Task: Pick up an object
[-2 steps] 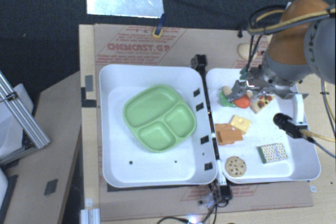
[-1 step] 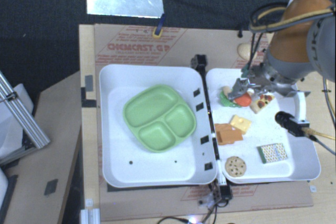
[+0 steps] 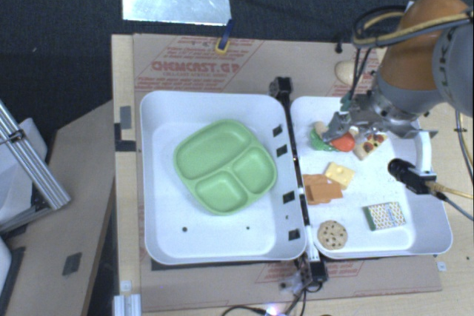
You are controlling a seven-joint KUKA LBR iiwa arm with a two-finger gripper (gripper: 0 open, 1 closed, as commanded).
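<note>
Grey-and-orange arm lowers its gripper [image 3: 348, 123] into the right bin [image 3: 429, 233], over a cluster of small toy foods [image 3: 342, 140] at the far end; whether anything is gripped I cannot tell. Nearer lie cheese slices [image 3: 331, 183], a cookie [image 3: 332, 234] and a patterned packet [image 3: 384, 216]. A green divided plate [image 3: 224, 165] sits in the left bin [image 3: 159, 233].

Small toy foods [image 3: 337, 185] lie scattered in the right bin [image 3: 429, 233]: cookie [image 3: 332, 234], cheese slices, patterned packet [image 3: 385, 215].
</note>
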